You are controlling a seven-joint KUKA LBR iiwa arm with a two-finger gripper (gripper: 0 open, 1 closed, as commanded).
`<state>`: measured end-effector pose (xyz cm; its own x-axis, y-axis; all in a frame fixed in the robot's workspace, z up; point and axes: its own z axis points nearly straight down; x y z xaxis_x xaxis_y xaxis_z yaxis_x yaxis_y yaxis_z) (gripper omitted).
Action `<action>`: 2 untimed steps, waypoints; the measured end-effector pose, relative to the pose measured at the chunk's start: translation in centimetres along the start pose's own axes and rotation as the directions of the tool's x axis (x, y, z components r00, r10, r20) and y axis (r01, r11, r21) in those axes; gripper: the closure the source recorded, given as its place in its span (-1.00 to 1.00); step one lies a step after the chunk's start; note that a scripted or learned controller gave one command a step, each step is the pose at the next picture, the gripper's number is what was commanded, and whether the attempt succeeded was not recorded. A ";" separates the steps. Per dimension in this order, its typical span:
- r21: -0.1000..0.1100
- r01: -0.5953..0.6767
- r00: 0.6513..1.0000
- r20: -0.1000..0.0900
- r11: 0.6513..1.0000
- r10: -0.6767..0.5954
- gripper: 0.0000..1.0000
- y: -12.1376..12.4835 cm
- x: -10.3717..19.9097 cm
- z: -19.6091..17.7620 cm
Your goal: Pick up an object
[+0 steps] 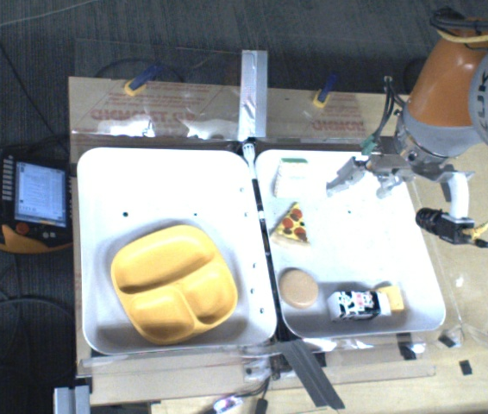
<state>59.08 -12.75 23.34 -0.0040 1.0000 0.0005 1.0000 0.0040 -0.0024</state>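
Two shallow white bins sit side by side on a bench, seen from above at a slant. The right bin (416,257) holds the loose items; the left bin (97,197) holds a yellow divided tray (173,283), lying flat and well apart from everything else.

Taking the pizza slice toy (292,225) as the landmark: it lies in the right bin close to the divider between the bins, in the upper-left part of that bin. It is a small wedge with its narrow tip pointing toward the far edge of the bench and its crust toward the near edge, so its long axis runs roughly far to near, slightly tilted.

Just beyond the slice's tip lies a white box with a green strip (290,176), near but apart from it. On the near side of the slice sits a round tan disc (298,288), also apart. To the right of the disc, along the bin's near wall, a black-and-white cow-patterned carton (353,304) lies on its side with a yellow block (391,299) touching its right end.

The gripper (363,179) hangs over the far part of the right bin, to the right of the slice and beyond it. Its two fingers (344,179) are spread apart with nothing between them. Nothing lies between the gripper and the slice.
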 end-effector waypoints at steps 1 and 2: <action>0.003 -0.400 0.916 0.001 0.916 0.400 -1.00 -9.3 -4.9 12.0; 0.000 -0.394 0.919 -0.001 0.919 0.394 -1.00 -3.2 -8.0 10.4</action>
<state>55.84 -20.78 12.92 0.3900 0.9208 0.0004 0.9208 -0.3900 -0.0022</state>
